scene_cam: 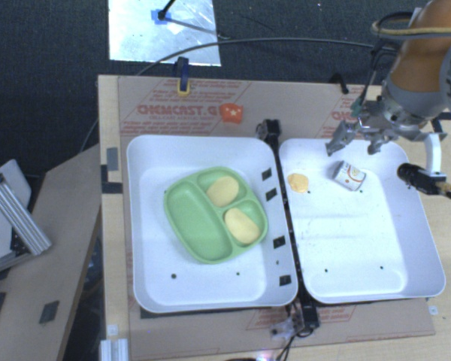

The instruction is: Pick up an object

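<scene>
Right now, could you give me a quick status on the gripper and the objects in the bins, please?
Gripper open, above small white carton, holding nothing. Carton lies in right bin, yellow disc beside it. Green tray in left bin. Nothing blocking.

End effector spread, lowered
</scene>
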Controlling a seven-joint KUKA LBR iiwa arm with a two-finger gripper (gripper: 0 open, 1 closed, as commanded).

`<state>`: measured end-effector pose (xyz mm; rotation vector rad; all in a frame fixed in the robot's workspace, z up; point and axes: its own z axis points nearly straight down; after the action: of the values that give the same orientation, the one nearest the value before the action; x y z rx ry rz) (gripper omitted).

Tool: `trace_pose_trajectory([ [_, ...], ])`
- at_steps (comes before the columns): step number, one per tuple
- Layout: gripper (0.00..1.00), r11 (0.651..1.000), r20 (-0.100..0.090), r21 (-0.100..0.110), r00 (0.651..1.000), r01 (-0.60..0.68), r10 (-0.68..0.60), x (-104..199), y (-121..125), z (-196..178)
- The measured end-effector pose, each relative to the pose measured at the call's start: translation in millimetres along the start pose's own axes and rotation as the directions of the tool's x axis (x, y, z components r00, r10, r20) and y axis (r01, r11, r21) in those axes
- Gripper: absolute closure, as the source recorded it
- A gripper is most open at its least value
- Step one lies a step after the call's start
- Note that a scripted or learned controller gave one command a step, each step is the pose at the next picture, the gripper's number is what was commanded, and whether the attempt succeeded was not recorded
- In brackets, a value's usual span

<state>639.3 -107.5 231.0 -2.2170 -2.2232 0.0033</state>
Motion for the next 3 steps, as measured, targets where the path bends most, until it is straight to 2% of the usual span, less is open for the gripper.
trace_pose_trajectory([
  [1, 0.0, 1.0, 0.0, -0.004, 1.0, 0.001, -0.001, 0.1, 1.0, -2.1],
  [3, 0.0, 1.0, 0.0, 0.0, 1.0, -0.002, 0.002, 6.3, -15.5, 108.0],
])
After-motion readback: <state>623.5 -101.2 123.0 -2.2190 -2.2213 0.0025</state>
